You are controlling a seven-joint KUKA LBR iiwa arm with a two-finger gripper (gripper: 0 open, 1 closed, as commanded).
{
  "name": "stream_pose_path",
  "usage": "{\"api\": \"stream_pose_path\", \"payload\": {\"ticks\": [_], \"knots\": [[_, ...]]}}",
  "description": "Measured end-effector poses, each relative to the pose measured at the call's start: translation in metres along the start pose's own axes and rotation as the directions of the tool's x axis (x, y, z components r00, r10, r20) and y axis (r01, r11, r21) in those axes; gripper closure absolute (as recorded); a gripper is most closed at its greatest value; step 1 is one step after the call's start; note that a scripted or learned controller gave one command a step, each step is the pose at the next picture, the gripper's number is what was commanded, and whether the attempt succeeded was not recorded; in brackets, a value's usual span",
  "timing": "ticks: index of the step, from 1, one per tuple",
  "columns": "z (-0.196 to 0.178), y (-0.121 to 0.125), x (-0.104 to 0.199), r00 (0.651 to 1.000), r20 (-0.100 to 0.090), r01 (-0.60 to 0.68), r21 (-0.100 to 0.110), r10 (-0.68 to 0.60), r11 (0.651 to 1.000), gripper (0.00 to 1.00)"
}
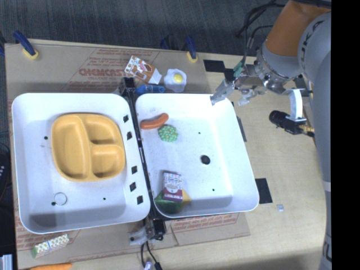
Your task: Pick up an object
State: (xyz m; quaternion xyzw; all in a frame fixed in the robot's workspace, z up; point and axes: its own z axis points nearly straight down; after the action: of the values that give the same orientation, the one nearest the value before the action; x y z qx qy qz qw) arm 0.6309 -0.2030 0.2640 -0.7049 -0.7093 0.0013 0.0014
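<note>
While nothing is picked yet, going left to right: the left bin [22, 151] holds a yellow divided tray [87, 147]. The right bin [236, 151] has 4 loose candidates: a hot dog [154, 121], a green ball [167, 133] just beside it, a small carton [172, 185] near the front wall, and a dark dot [205, 160]. The gripper [225, 93] hangs over the right bin's back right corner; can't tell how far it's spread, nothing visible in it. I'd aim for the hot dog or ball, straight down, away from walls.
</note>
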Motion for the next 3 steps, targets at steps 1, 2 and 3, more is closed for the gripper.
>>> {"api": "stream_pose_path", "payload": {"ticks": [1,2,3], "knots": [[0.112,0.026,0.052,0.993,-0.002,0.121,0.001,-0.121,0.993,0.00],[0.172,0.004,0.105,0.945,0.000,0.328,0.000,-0.328,0.945,0.00],[0.159,0.006,0.105,0.943,0.003,0.332,-0.003,-0.332,0.943,1.00]]}}
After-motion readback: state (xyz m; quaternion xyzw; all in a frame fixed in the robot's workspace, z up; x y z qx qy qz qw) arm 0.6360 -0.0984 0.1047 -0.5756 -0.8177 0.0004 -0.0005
